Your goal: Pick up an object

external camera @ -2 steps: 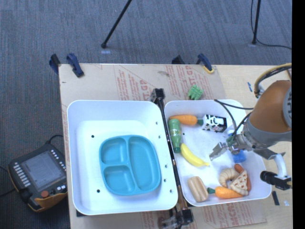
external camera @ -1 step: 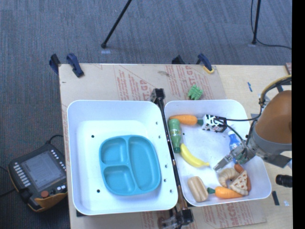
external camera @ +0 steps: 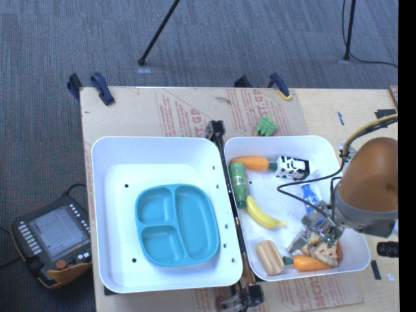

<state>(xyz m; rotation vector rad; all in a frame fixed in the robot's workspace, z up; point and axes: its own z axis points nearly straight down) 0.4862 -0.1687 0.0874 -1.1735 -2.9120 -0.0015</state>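
Observation:
The right bin point(external camera: 260, 147) holds a carrot point(external camera: 251, 163), a green bottle-shaped toy point(external camera: 238, 183), a yellow banana point(external camera: 263, 214), a black-and-white cow toy point(external camera: 293, 168), a tan bread roll point(external camera: 270, 257), a small blue item point(external camera: 308, 192) and a second carrot point(external camera: 309, 262). My gripper point(external camera: 314, 235) is low in the bin's near right corner, over a pale waffle-like piece point(external camera: 326, 249) and just above the second carrot. The arm's orange band point(external camera: 369, 174) hangs over the bin's right side.
The left bin point(external camera: 117, 155) holds a blue divided plate point(external camera: 177, 224). A green toy point(external camera: 265, 126) lies on the bench behind the right bin. Blue clamps point(external camera: 101, 87) grip the bench's far edge. A pendant point(external camera: 52, 238) sits on the floor at left.

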